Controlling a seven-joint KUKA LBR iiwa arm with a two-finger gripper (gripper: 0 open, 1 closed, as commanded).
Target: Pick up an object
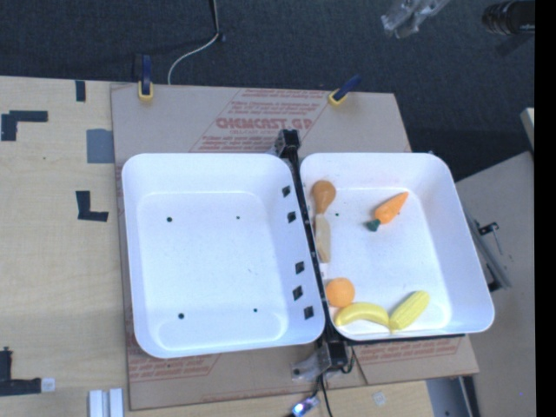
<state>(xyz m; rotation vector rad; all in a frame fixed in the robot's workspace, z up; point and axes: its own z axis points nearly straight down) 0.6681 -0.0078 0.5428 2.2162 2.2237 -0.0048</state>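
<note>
The end effector (415,11) hangs high at the top right of the camera view, over dark floor beyond the far edge of the worktop (52,259); it is blurred, and whether it is open or closed cannot be told. Nothing is seen in it.

All the objects lie well below and to the left of it, in the right bin (434,233). Nearest to it is a toy carrot (389,208), lying tilted in the bin's far half. Further left, against the divider between the bins, a brown pear-shaped piece (322,193) rests with a pale oblong piece (323,238) just beneath it. Farthest away, along the bin's near wall, an orange ball (340,292) touches a banana (361,316), and a corn cob (408,309) lies against the banana's other end.

The left bin (208,250) sits further left still. Both bins rest on a cardboard sheet (252,124), held at its far edge by two clamps (145,85).
</note>
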